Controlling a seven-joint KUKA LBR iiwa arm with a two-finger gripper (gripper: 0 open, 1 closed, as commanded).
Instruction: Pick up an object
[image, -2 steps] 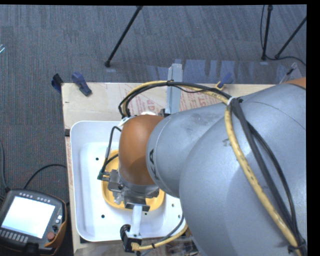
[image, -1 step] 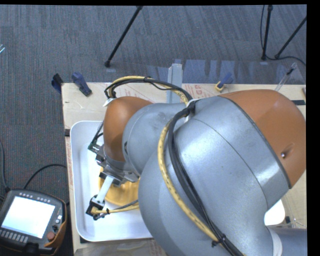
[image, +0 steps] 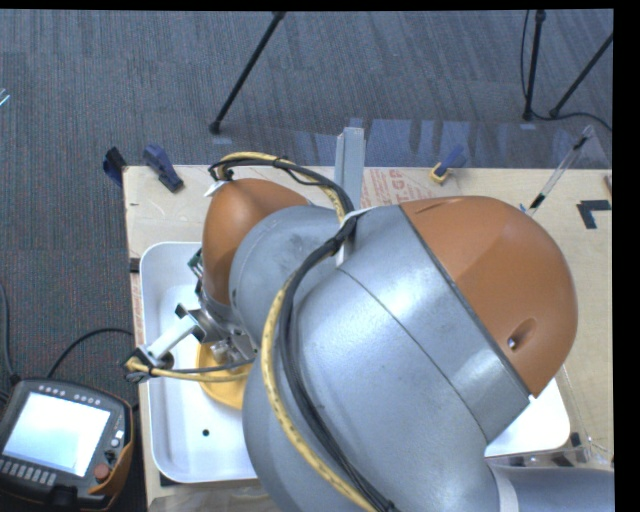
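The grey arm with its orange bands covers most of the camera view, reaching down into the left white bin (image: 170, 420). Its wrist and gripper (image: 222, 342) sit low over the bin's middle. A yellow-orange object (image: 222, 385) lies in the bin right under the wrist, mostly hidden by it. The arm hides the fingertips.
The right bin (image: 545, 425) shows as a white strip past the arm's elbow. A small dark speck (image: 205, 433) lies on the left bin's floor. Blue clamps (image: 162, 167) and a yellow-blue clamp (image: 447, 165) sit at the bench's back edge. A teach pendant (image: 62, 435) lies on the floor at the left.
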